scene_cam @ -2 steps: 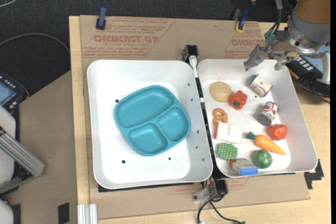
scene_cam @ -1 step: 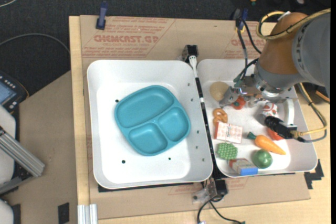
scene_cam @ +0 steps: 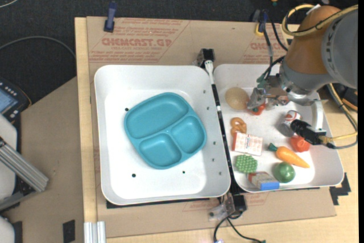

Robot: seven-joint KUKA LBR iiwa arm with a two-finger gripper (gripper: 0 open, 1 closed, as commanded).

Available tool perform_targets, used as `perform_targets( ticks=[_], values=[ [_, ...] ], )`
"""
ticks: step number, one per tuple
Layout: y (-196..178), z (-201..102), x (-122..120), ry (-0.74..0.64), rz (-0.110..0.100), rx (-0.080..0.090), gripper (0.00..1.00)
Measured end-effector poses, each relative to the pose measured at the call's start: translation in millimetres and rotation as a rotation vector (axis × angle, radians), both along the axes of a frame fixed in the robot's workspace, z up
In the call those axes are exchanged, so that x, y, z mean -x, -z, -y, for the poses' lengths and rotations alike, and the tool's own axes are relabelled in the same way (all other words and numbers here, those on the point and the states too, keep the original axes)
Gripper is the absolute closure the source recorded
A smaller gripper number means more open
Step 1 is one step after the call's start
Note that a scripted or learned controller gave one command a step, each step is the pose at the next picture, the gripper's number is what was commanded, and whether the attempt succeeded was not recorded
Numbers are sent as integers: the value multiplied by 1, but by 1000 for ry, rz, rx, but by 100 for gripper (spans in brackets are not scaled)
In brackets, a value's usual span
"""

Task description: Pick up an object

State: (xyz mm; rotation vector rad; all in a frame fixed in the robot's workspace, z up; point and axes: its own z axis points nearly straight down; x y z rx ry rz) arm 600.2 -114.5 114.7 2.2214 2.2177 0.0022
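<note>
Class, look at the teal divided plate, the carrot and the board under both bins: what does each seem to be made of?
Teal divided plate: probably moulded plastic, smooth and even in colour. Carrot: likely a plastic toy, with a uniform orange body and slight sheen. Board: seemingly a sheet masked in brown paper, matte, with repeated red lettering.

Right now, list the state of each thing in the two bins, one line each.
Teal three-compartment plastic plate: flat in the left white bin, compartments bare.
Gripper: low in the right white bin, beside the tan egg-shaped object.
Orange toy carrot: lying on its side.
Green round toy: resting near the front rim.
Small white carton: lying flat.
</note>
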Motion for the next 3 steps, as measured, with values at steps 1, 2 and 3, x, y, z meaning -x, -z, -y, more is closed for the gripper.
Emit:
perform_targets(
  ticks=[1,2,3],
  values=[
    [-75,-102,5,-12,6,-5,100],
    [-159,-123,77,-5,0,-3,100],
    [-210,-177,83,-9,4,-3,100]
  ],
)
